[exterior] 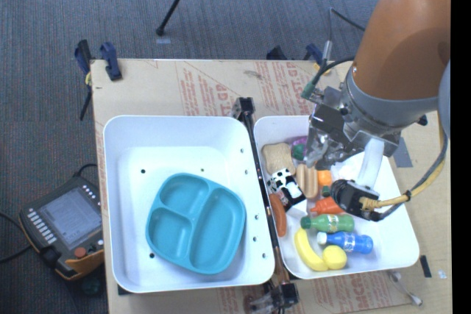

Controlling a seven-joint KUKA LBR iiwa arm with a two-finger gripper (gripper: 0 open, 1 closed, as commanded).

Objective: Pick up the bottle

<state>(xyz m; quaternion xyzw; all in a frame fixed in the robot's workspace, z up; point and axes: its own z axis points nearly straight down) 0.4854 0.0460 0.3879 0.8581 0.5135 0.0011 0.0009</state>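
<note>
Green and lying on its side, the bottle (329, 223) is resting in the right bin (406, 250) with its orange cap toward the bin's middle, wedged between a blue bottle (348, 242) just in front and a carrot (328, 206) behind, a banana (310, 250) curling close by. That crowding is making a clean grasp doubtful: closing fingers are likely catching a neighbour, or the round body is rolling away. The end effector (324, 151) is hanging over the bin's far part, apart from the bottle; whether it is open or closed I cannot tell, as the orange-banded arm (408, 33) is looming over it from the right
</note>
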